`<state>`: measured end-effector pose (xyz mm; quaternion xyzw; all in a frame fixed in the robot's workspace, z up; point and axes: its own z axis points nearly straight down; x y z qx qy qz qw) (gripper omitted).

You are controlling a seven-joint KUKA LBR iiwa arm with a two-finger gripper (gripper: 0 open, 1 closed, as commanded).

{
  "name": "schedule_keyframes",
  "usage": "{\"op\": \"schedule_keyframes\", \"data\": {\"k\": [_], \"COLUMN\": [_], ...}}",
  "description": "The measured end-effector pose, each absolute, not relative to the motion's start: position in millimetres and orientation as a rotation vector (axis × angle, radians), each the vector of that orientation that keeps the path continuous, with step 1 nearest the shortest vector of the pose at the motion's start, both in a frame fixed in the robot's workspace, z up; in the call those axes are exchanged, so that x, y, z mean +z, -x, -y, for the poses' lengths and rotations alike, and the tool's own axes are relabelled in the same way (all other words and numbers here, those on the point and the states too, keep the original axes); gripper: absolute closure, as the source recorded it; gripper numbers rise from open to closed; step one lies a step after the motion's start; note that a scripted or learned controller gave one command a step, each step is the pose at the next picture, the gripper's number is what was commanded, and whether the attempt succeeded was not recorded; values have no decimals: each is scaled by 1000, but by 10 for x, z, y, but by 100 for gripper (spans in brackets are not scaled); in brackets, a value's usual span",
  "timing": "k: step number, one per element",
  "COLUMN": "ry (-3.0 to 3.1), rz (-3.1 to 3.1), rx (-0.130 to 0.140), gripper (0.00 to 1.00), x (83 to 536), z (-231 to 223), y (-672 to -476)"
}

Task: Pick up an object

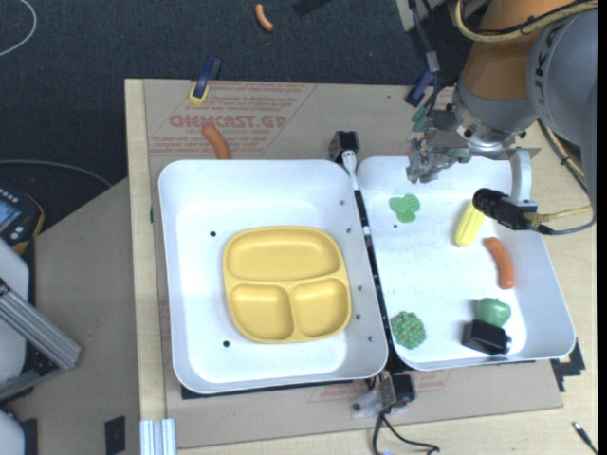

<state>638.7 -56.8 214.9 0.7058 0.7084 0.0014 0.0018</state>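
The two-finger gripper point(424, 171) stands over the far left corner of the right-hand shallow white bin point(446, 282). Whether it is apart or together cannot be told at this angle; nothing is seen clamped in it.

Nearest candidate: a small green leafy plastic piece point(405, 207), lying on the bin floor just nearward and slightly left of the gripper, apart from it. It is compact, with no marked long axis, so in my judgement a short move towards the near side and then down would suffice, at any wrist angle.

Next outward: a yellow corn-shaped plastic piece point(467, 225), to the right of the green piece, with its long axis running far-right to near-left. An orange sausage-shaped piece point(502, 262) lies further right and nearer, its axis running roughly far to near.

Along the near edge lie a green knobbly ball point(408, 328), a glossy green pepper-shaped piece point(493, 309) and a black block point(486, 336), the last two touching.

The left-hand shallow white bin point(190, 245) holds a yellow three-compartment plastic plate point(285, 282), well apart from the gripper.

Writing: red print on the brown cardboard sheet point(285, 131) beyond the left bin reads "CHEMCAST GP"; the smaller line beneath is illegible
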Motion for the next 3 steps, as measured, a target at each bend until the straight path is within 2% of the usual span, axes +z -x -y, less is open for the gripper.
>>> {"op": "schedule_keyframes", "data": {"k": [1, 2, 3], "ry": [-2218, -2217, -2220], "rz": [-2219, -2220, -2222], "rx": [4, 2, -1], "gripper": [100, 100, 100], "x": [2291, 2252, 2192], "z": [637, 675, 655], "y": [-6324, -6411, -6418]}}
